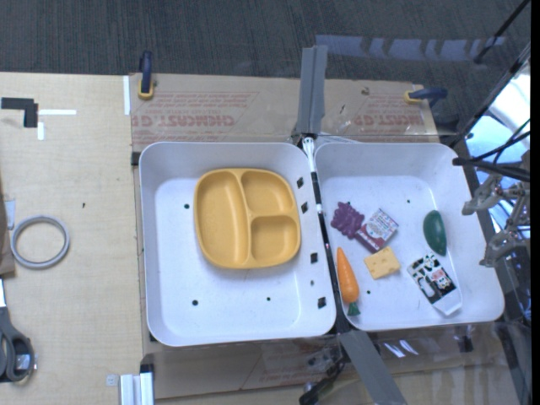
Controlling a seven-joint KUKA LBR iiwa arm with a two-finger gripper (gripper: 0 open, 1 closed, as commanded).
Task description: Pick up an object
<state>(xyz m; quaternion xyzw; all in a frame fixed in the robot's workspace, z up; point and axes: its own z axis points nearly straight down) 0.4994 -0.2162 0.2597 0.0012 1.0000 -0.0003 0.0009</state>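
Camera view: carrot [347, 276] apparently touching bin's left wall [325, 251].

Scissors [14, 354] are cut off by the left edge, only the handles seen. The print on the small carton [381, 224] and the black-and-white packet [434, 282] is too small to be read.

Red mirrored print on cardboard [202, 112], illegible
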